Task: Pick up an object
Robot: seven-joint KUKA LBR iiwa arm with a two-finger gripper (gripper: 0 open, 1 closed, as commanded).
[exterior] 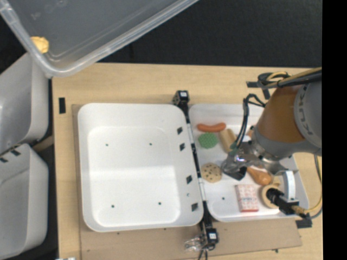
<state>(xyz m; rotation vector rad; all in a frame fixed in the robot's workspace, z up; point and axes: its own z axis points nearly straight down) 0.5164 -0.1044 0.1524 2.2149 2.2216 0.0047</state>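
The left bin (133, 164) is sitting beside the right bin (227, 207), which is holding a sausage (211, 127), green disc (207, 141), cookie (212, 172) and pink box (247, 197). The arm is reaching down from the right, its gripper (234, 168) hovering just beside the cookie.

Grey arm (306, 110), orange band, black cable, dark end effector (235, 169).

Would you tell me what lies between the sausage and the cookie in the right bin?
A green round piece lies between the sausage and cookie, in the camera view.
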